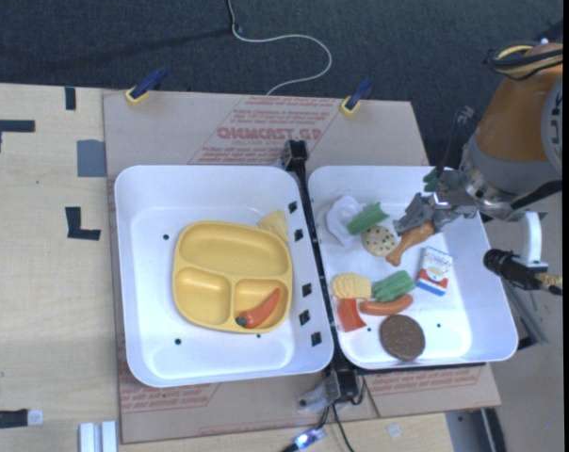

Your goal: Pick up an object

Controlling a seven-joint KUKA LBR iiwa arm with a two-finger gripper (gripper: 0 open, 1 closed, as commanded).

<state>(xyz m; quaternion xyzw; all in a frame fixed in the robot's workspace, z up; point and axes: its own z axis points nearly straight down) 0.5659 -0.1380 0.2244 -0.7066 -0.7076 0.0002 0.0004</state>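
My gripper [418, 218] hangs over the upper part of the right bin [482, 347]. Just below and left of it lie a tan stick-shaped toy [413, 239] and a chocolate-chip cookie [380, 241]; whether the gripper touches the stick is not clear. A green piece [366, 219] and a crumpled white item [341, 217] lie to its left. Nearer the front are a small milk carton [435, 273], a yellow waffle piece [350, 285], a green vegetable [394, 284], a red sausage [386, 304], a red block [349, 315] and a brown patty [402, 337].
The left bin [143, 347] holds a yellow divided tray [209, 271] with a red chili pepper [259, 311] in one compartment, and a pale yellow piece [273, 222] by its far corner. A black divider [308, 252] runs between the bins. The arm's body [515, 130] stands at the right.
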